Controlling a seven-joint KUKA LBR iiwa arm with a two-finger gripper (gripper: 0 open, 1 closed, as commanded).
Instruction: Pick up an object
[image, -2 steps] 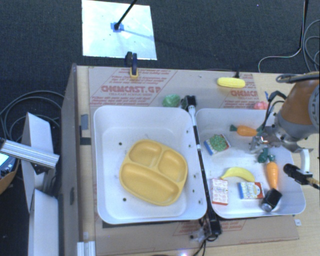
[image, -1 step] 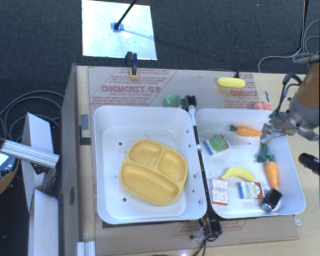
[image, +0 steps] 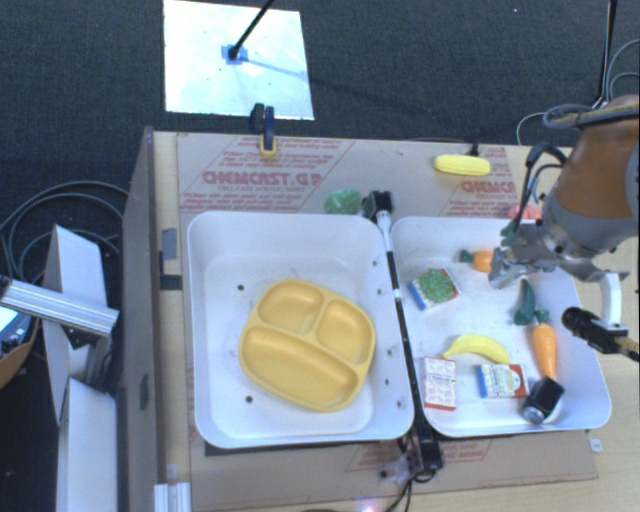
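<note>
White right bin (image: 590, 405), pincer (image: 503, 268) near its far rim, bare floor just left of it. Finger state: cannot tell. Small orange piece (image: 482, 261) touching pincer's left; carrot (image: 543, 347) nearer the camera, near.

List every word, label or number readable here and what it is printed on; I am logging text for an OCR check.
"CHEMCAST GP": red print, repeated on the brown board under the bins.
Smaller red lines beneath it: too blurred to read.
Red and white packet: print too small to read.
Green packet, blue and red packet: unreadable.
</note>
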